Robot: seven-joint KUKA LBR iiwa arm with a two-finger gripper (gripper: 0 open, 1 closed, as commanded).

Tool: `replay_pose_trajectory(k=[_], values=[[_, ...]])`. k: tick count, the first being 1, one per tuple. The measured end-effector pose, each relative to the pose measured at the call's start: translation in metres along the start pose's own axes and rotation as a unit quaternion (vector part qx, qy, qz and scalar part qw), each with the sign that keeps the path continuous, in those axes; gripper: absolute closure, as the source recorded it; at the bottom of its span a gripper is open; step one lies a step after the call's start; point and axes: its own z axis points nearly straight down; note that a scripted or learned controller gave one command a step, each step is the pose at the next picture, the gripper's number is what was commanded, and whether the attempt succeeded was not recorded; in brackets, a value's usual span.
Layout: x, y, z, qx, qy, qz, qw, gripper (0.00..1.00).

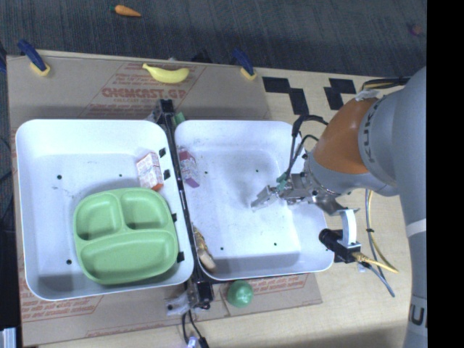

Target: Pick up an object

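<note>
My gripper [265, 196] hangs low over the middle of the right bin [239, 261], reaching in from the right, with bare white floor under it. The nearest objects in this bin are a small pinkish clear packet [187, 167] by its left wall and a tan object [204, 253] in its front left corner, both well left of the gripper. In the left bin [43, 151] lie a green divided plate [127, 234] and a red and white carton [148, 170] just behind it.
A green ball [240, 293] sits on the cardboard in front of the bins. A yellow banana [167, 72] lies behind them, between blue clamps [35, 58]. An orange carrot-like piece [128, 10] rests on the dark floor beyond.
</note>
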Motion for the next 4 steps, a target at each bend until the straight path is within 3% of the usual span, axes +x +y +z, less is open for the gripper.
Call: replay_pose_trajectory(k=[1,2,3,4], values=[[0.061,-0.056,0.004,-0.001,0.0,-0.001,1.0,0.0],[0.085,-0.012,0.017,-0.001,0.0,-0.001,1.0,0.0],[0.085,-0.012,0.007,-0.001,-0.001,-0.002,1.0,1.0],[0.069,-0.048,-0.075,-0.003,-0.001,0.002,1.0,1.0]])
